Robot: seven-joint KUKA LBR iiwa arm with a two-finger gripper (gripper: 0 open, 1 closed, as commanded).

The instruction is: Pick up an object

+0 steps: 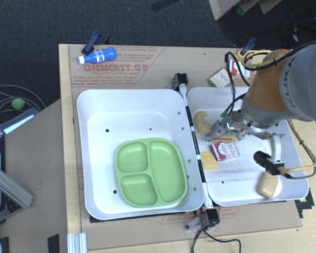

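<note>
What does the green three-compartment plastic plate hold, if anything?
Empty. The green three-compartment plastic plate lies right side up in the left white bin, and all three compartments show bare green.

KUKA arm [305, 83]: grey rounded casing, smooth, glossy. Orange band [266, 91] above wrist, wide, curved. Thin blk cables [233, 80] loop along band's L side. Wrist section: pale grey metal.

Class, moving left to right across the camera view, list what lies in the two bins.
Green divided plate → tan round lump → red-and-white packet → beige block. The yellow block overlaps its neighbours, so it is left out.
</note>
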